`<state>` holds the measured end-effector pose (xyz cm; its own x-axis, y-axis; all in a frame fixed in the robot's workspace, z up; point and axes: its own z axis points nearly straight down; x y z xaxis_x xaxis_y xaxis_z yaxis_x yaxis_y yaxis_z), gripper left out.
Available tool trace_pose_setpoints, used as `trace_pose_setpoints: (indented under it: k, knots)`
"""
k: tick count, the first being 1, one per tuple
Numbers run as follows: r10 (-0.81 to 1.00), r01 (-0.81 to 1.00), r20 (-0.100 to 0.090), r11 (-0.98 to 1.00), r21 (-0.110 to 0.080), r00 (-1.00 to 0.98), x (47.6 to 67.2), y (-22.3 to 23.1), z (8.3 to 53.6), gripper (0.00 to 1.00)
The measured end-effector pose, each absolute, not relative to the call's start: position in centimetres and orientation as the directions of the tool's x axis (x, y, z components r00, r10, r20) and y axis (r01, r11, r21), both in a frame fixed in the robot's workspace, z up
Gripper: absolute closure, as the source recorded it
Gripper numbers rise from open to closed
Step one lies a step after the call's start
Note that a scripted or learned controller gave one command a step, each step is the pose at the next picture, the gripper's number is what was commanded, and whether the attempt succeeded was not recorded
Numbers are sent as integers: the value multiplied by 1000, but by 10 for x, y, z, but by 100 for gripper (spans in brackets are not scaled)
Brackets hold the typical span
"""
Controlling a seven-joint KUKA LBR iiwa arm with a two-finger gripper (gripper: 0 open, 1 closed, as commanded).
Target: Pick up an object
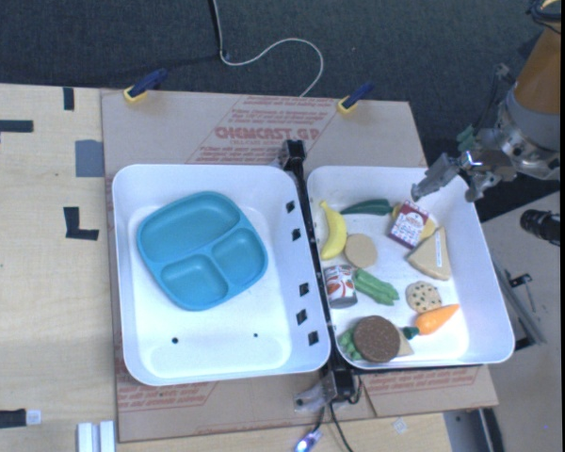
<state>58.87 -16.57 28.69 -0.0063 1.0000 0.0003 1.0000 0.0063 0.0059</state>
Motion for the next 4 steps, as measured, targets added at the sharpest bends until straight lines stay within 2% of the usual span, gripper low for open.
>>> trace_pose_setpoints:
  k: [1, 2, 3, 4]
  knots:
    - [1000, 1000, 0, 7, 10, -7, 548, -110, 392, 0]
    - [1000, 1000, 1, 8, 20, -8, 494, -51, 546, 0]
    - [1000, 1000, -2, 2, 1, -2, 496, -53, 545, 100]
    - [1000, 1000, -3, 3, 0, -3, 496, -53, 555, 100]
